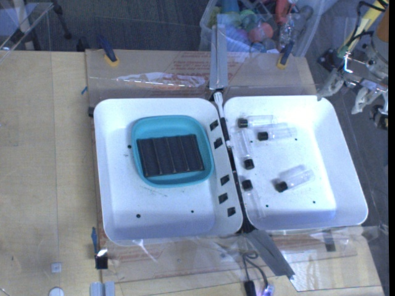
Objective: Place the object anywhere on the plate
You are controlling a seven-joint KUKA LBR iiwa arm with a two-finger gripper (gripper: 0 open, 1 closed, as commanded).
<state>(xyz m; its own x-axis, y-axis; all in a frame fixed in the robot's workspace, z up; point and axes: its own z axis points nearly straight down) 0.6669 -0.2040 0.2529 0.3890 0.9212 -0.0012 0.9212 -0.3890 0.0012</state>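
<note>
A teal plate point(141, 131) lies in the left bin point(117, 202), and a black ribbed slab point(170, 155) covers its middle. Several clear vials with black caps are scattered in the right bin point(333, 165): one near the far edge point(258, 121), one beside it point(276, 132), one along the divider point(245, 148) and one nearer the front point(295, 177). My gripper point(369, 100) hangs at the right edge of the view, beyond the right bin's far right corner and well away from the vials and the plate.
A clear box of colourful toys point(265, 8) stands behind the bins. Blue clamps point(110, 55) hold the board at the back. Cables point(253, 276) run along the bench in front. Wooden bench top point(37, 165) spreads to the left.
</note>
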